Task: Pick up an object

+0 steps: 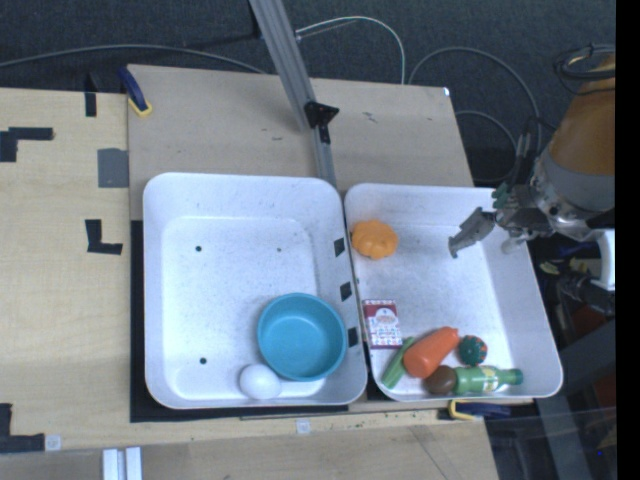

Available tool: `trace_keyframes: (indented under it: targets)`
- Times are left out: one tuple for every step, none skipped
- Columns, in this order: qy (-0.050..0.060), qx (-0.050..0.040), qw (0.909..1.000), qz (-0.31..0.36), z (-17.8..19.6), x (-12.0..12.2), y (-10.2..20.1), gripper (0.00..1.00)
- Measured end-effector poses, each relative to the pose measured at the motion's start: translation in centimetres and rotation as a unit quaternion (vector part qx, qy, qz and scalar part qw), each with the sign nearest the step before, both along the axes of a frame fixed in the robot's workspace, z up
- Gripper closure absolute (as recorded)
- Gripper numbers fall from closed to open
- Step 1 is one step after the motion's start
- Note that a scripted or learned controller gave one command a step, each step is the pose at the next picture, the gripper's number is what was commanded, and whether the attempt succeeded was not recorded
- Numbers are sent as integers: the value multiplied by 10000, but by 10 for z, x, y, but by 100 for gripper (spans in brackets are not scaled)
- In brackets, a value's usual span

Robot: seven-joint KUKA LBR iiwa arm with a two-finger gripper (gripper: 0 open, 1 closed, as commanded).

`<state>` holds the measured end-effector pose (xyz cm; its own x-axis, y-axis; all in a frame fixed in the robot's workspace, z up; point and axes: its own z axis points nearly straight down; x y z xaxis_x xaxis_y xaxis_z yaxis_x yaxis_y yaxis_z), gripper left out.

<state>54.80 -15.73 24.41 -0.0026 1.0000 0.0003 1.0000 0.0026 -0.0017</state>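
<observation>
The jaws hang over the upper right of the right bin, spread apart with nothing between them. An orange fruit lies well to their left, near the bin's upper left corner. A carrot, green bottle and small red carton cluster toward the bin's lower edge, well below the jaws.

Two shallow white plastic bins sit side by side on the pale wooden counter; the left bin holds a round blue bowl near its front right corner, with a small white ball touching the bowl's front left; the right bin holds an orange round fruit at its rear left, a small red-and-white carton by its left wall, and at the front a cluster: an orange carrot, a green bottle before it, a small red-and-green ball to the carrot's right.
</observation>
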Motion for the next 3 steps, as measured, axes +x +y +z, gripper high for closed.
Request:
trace_keyframes:
  targets:
    - [-1,-2,10000,0,0,0,0,0]
    - [26,1,10000,-3,-56,8,4,0]
    - [24,0,10000,-6,-100,8,5,0]
